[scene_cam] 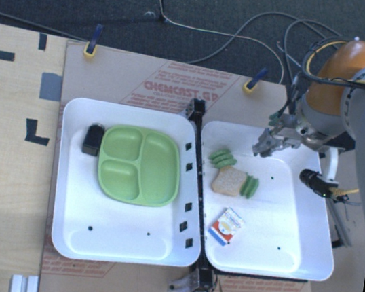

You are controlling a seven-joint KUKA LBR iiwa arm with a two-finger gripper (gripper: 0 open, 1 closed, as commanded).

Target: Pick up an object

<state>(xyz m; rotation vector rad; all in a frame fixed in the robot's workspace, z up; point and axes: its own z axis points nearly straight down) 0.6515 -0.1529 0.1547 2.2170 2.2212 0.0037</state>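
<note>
Pale bench [0, 168] under a cardboard sheet [178, 86] carries both bins, and the left bin [119, 242] lies far left of the claw. It holds a black block [93, 139] touching the left rim of a green plate [140, 166]. Both are well apart from the claw and make poor first targets. In the right bin [281, 219] the choices sit closer: the left pods [222, 158] lie left of the claw and a little nearer the camera, the bread [229, 181] is just below them, and the right pod [250, 186] touches the bread's right edge, almost straight below the claw. The packet [225, 226] lies further down still, alone on bare floor. The claw [265, 147] hovers over the upper part of the right bin; whether it is wide or narrow I cannot tell. The right pod looks like the shortest reach, but it hugs the bread, so a grip there risks pinching both or nudging the slice. Better, I judge, to line up across the pod's narrow width and come down straight, or to take the packet, which has clear room on every side, though it lies flat and may slip.
</note>
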